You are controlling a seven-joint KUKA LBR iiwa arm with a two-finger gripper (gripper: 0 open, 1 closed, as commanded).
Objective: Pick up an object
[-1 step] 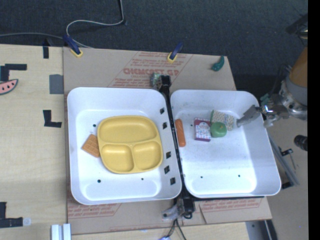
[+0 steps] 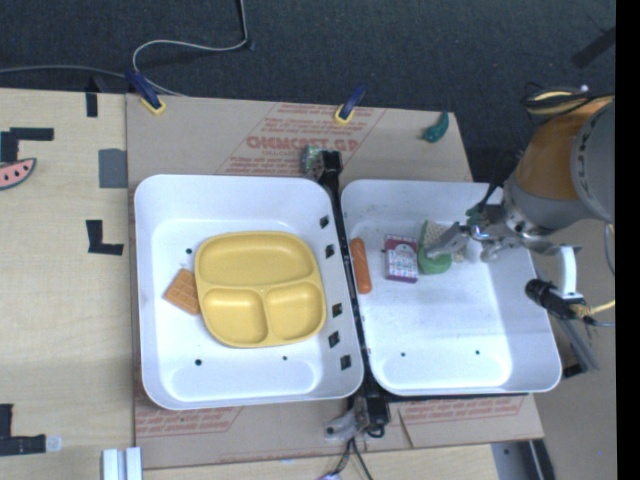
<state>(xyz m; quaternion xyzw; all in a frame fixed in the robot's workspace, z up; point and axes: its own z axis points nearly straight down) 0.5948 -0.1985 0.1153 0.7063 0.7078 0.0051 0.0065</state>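
The right bin (image 2: 470,368) holds three things near its far left. An orange carrot-shaped piece (image 2: 360,266) lies along the left wall. A small red and white packet (image 2: 401,259) lies next to it. To the packet's right sits a green object (image 2: 434,251). My gripper (image 2: 457,242) reaches in from the right, low over the bin and right against the green object's right side. The wrist hides part of that object.
The left bin (image 2: 160,368) holds a yellow divided plate (image 2: 262,286) with a tan cracker-like piece (image 2: 182,290) tucked at its left edge. Black clips (image 2: 335,253) line the wall between the bins. A small green item (image 2: 435,128) lies on the cardboard behind the right bin.
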